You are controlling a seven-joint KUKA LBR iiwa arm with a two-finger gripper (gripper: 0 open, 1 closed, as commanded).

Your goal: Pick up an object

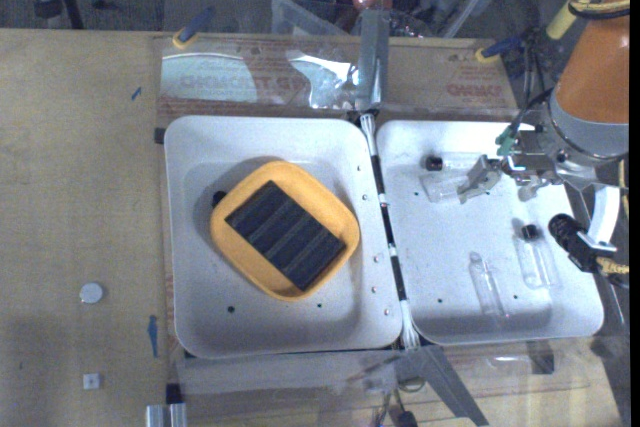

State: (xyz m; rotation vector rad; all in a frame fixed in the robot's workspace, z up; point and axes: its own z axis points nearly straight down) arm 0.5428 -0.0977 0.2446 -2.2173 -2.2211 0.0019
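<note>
Gripper (487, 173) sits over the right bin (440, 305), near its 1 o'clock corner, arm coming in from 3 o'clock. Can't tell its state from this angle. Nothing visibly between the tips. Left bin (190, 315) holds a yellow object (284, 229) with a dark ribbed top, roughly central. Right bin has small clear pieces (487, 281) toward 5 o'clock, apart from the gripper.

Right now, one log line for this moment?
arm: over right bin | gripper: nothing visibly held | clear tubes: in right bin | yellow-rimmed dark pad: left bin
</note>
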